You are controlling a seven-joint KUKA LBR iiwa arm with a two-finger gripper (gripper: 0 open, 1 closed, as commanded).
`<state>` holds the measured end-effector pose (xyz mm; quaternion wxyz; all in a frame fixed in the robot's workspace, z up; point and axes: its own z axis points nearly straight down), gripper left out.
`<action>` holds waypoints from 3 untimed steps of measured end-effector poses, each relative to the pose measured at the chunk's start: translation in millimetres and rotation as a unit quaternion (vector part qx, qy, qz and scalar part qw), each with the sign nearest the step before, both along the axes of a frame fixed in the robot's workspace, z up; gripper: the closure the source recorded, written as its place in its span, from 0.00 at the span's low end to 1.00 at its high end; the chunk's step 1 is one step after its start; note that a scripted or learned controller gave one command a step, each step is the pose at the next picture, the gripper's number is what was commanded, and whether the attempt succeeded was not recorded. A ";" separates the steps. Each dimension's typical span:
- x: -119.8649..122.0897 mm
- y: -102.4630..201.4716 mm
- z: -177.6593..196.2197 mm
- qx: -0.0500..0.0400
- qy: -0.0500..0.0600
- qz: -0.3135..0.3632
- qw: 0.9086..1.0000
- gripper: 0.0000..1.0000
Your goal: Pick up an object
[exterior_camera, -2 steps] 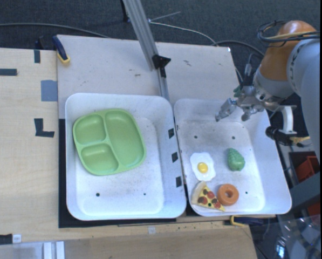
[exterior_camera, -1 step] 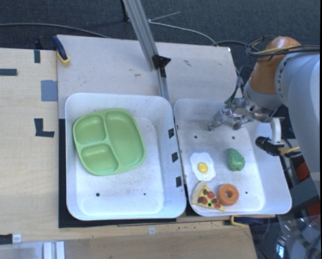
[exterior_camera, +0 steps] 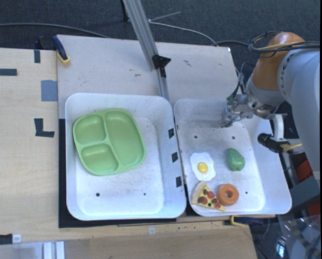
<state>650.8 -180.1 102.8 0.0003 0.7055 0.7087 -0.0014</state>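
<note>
Toy food is seen in the right bin (exterior_camera: 268,190), all toward that bin's near end: a fried egg (exterior_camera: 203,166) left of centre, a green piece (exterior_camera: 235,159) just to the egg's right, a pizza slice (exterior_camera: 206,197) at the near-left corner, and a doughnut (exterior_camera: 228,194) touching the slice's right side. The gripper (exterior_camera: 229,116) is located over the bin's far end, well apart from all four pieces; nothing is seen between its fingers, and their spacing cannot be told. A green divided plate (exterior_camera: 108,141) is noted in the left bin (exterior_camera: 123,198) beside it.
</note>
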 end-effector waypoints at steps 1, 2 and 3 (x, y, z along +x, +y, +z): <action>2.0 -3.4 43.4 0.001 -0.002 -0.001 1.000 1.00; 11.7 -6.2 91.8 0.001 -0.003 -0.001 1.000 1.00; 13.1 -5.8 145.6 0.000 -0.004 -0.001 1.000 1.00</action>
